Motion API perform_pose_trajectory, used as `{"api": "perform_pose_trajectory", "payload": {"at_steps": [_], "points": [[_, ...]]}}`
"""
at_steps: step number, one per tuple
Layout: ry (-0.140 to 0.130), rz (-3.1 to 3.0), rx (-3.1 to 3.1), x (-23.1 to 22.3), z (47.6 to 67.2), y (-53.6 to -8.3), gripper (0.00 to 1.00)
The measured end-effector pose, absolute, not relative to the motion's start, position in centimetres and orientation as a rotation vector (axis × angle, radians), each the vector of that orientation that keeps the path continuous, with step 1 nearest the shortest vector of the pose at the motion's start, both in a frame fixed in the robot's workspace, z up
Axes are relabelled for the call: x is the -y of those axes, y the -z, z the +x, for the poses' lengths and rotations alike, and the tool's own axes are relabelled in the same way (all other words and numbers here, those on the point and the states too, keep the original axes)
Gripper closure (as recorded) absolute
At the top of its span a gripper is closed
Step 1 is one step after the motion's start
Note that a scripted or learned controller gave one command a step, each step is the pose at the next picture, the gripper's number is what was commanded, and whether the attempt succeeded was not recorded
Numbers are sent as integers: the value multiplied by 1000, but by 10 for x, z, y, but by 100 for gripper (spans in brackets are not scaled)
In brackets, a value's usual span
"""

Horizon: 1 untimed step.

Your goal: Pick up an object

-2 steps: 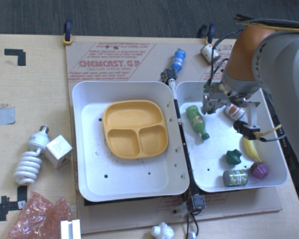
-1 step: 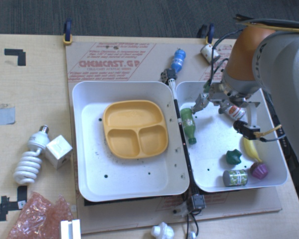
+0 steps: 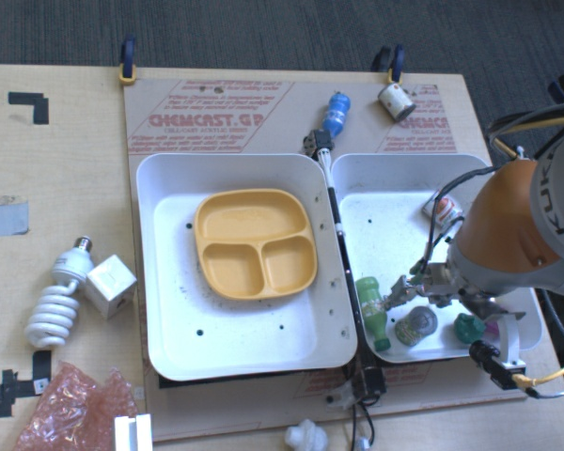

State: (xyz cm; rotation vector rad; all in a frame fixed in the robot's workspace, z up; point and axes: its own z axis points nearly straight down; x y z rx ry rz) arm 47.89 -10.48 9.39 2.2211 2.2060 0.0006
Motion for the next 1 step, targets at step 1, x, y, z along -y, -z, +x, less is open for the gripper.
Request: {"api": "perform_pose_trajectory", "payload": {"at_steps": [1], "points": [[-3,2224,-2209,103,480,-103,100]]}}
